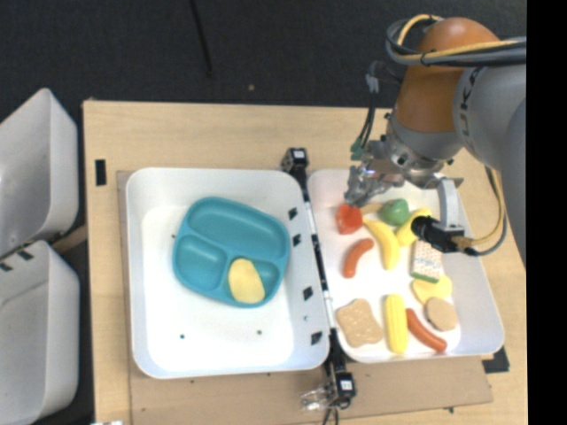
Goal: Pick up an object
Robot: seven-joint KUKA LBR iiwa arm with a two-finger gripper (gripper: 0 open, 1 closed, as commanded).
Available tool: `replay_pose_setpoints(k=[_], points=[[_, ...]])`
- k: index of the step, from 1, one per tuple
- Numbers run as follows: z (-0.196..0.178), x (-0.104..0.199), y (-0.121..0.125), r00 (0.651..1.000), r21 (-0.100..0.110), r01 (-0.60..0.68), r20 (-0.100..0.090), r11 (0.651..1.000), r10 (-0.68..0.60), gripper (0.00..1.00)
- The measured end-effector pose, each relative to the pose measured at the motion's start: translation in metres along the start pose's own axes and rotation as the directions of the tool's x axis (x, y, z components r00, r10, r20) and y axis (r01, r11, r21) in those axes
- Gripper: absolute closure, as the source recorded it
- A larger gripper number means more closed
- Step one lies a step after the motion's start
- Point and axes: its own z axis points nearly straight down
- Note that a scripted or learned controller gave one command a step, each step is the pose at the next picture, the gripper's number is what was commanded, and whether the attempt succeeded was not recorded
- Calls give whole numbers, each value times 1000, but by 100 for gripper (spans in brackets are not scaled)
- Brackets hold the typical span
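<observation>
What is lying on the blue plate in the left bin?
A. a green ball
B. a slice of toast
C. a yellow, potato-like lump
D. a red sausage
C: the yellow lump rests in one compartment of the blue plate in the left bin; the other toy foods lie in the right bin.

Reached in from the right edge as a bulky grey arm [496, 104], orange band [438, 69] topmost above the wrist. Bent steeply downward, wrist pointing down and to the left. Ended in a metallic claw [361, 193] held low, fingers too blurred and crowded to read apart.
</observation>
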Motion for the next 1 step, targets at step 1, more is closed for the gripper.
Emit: replay_pose_setpoints(k=[1], points=[[-8, 5, -12, 1000, -1, 0, -2, 1000, 0, 100]])
